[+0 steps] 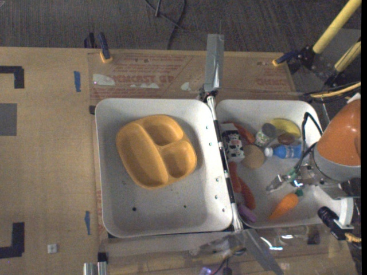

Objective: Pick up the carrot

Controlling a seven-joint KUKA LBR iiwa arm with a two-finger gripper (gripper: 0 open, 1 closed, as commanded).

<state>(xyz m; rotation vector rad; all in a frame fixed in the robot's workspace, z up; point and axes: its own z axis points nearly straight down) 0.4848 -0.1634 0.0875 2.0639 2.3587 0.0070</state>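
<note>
The carrot point(283, 206), orange with a green top, lies tilted near the front edge of the right bin point(307, 109). My gripper point(277, 183) hovers just above and behind it, reaching in from the right with its fingers pointing left. The fingers stand open with nothing between them. The carrot's green end sits right below the gripper's body, and the carrot itself is not held.
The right bin also holds a long red pepper point(241, 189), a small carton point(232, 145), a brown potato point(254, 157), a can point(265, 134), a banana point(285, 125), a blue bottle point(284, 152) and a purple piece point(249, 213). A yellow divided plate point(156, 150) lies in the left bin point(114, 211).
</note>
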